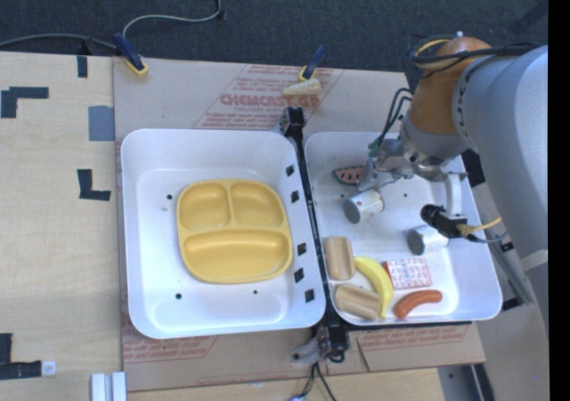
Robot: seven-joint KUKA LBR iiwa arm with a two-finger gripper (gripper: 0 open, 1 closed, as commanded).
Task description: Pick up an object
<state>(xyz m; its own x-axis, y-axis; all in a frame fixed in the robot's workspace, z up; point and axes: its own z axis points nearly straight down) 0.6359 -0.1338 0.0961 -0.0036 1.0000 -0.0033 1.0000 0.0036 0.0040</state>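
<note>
The tool (381, 175) hangs low over the back part of the right bin (396, 234), at the end of the big grey arm (499, 123). I cannot tell if the tool is open or closed, because the wrist above it gets in the way. I cannot see anything held in it.

The things to pick from all lie in this right bin. A watermelon slice (348, 175) sits just beside the tool, on the side near the left bin. A little pale cup (363, 206) lies on its side just in front of the tool. These two look like the nearest things to grab. Closer to the front edge lie a bun (338, 257), a banana (374, 279), a second bun (356, 303), a red sausage (417, 303) and a small card with red marks (408, 273). The left bin (134, 212) holds a yellow plate (234, 230).

What could go wrong? The tool seems to sit between the slice and the cup, not right over either one. If it closes there, it may grab only air. The cup is round and lies on its side, so a push could make it roll away. The slice looks thin and flat, so the tool may slide over it. The slice is also near the wall between the bins, and the tool could bump that wall. The things at the front are packed close, so a grab there could catch two or knock one aside.
</note>
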